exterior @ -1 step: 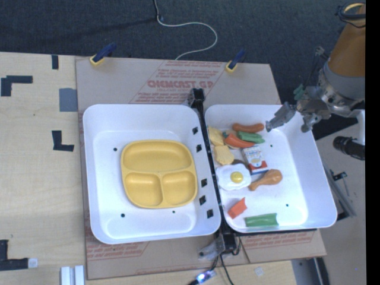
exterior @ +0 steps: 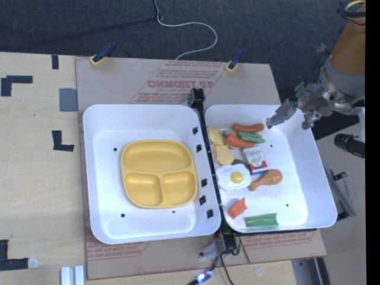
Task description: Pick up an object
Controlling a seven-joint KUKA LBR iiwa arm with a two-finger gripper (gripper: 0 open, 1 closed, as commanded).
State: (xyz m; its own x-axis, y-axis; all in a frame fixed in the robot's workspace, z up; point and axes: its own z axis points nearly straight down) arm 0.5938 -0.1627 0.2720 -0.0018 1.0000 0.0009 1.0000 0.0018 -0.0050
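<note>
While the grey arm with the orange band (exterior: 350,40) hangs at the right bin's upper right corner, the claw (exterior: 292,115) sits above the rim, clear of every item — I read this as the approach step, nothing grasped yet. Claw state: two dark fingers point out to either side, so it looks spread, with nothing between them. Candidate objects all lie in the shallow white plastic right bin (exterior: 317,177): a reddish-brown toy sausage (exterior: 247,127) nearest the claw, a red-and-green pepper-like piece (exterior: 243,139) just below it, pale yellow wavy chip-shaped pieces (exterior: 219,147) by the divider, a small white printed packet (exterior: 254,157), a glossy white fried egg with a yellow yolk (exterior: 233,177), a brown drumstick (exterior: 266,179) touching the egg's right side, a small red wedge (exterior: 237,207) and a flat green block (exterior: 260,220) near the lower rim. All look like smooth moulded plastic. The left white bin (exterior: 95,159) holds a matte yellow three-compartment tray (exterior: 159,173). Next move, my call: come down and left into the bin, line up across a narrow item — the sausage or drumstick give better purchase than the flat egg — and avoid the crowded cluster, where neighbours could get pinched too. Bins sit on cardboard sheet (exterior: 178,82) over the wooden desk (exterior: 35,177).
</note>
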